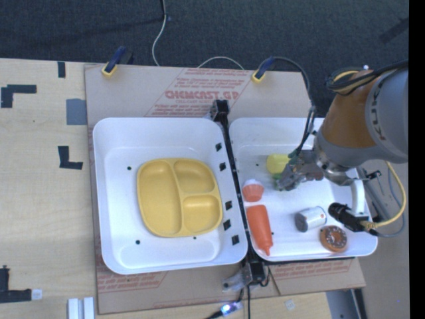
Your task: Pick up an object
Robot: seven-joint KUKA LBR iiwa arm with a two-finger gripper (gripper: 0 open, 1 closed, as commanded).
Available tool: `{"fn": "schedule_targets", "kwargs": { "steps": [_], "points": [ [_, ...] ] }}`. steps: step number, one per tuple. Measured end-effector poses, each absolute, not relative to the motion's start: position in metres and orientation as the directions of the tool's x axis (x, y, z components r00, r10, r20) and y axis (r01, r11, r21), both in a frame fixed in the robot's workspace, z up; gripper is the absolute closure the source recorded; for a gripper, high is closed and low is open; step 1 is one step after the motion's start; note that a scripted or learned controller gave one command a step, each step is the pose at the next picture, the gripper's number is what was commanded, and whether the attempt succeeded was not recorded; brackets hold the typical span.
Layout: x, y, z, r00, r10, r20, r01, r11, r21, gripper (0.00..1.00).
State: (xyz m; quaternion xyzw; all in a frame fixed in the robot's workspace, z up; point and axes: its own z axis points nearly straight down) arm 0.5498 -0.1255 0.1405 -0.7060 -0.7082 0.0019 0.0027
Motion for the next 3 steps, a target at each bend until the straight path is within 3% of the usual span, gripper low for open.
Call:
{"fn": "schedule_targets", "kwargs": {
  "steps": [2, 3],
  "points": [
    [0.545, -0.123, 0.252, -0.002, 1.0, -0.001, 1.0, 0.002, 0.003, 1.0],
    [0.546, -0.073, 0.237, -0.006, 1.0, 0.002, 1.0, 0.006, -0.004, 1.0]
  ]
}}
